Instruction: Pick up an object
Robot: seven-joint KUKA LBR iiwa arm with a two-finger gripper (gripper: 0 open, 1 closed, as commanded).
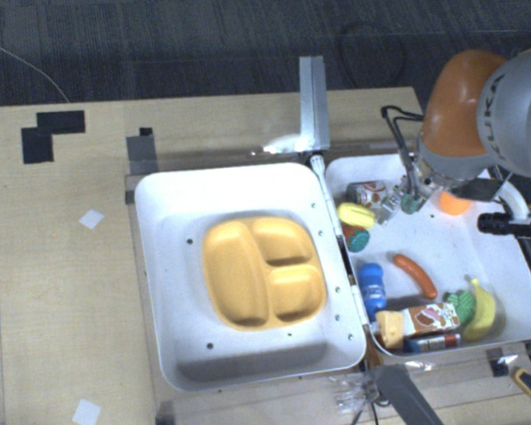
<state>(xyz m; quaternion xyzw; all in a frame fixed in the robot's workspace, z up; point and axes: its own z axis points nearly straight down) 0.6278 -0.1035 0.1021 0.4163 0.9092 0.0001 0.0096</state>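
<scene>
My hand (pixel 407 197) hangs low over the top part of the right bin (pixel 522 321), near its back wall. It looks small and dark from up here, and I cannot tell how it is set or whether it pinches anything.

The closest thing to pick is the small can (pixel 369 192) with the red and white label. It lies on its side just beside my hand, toward the left bin (pixel 170 292). Its long way runs across, from left to right, so it points almost straight at my hand. I think I would need to slide a little to the left and come down over its middle.

Just below the can sits a yellow toy (pixel 354 213), and a small green piece (pixel 358 239) is touching it from under. They crowd the can, so I could bump them.

An orange ball (pixel 453 203) peeks out on the other side of my hand, partly under my arm.

Farther down the bin, well apart from my hand, are a blue bottle (pixel 372 285), a toy sausage (pixel 416 276), a juice box (pixel 418 320) and a banana (pixel 484 308).

The left bin holds a yellow tray (pixel 260 271) with three parts, far off
</scene>
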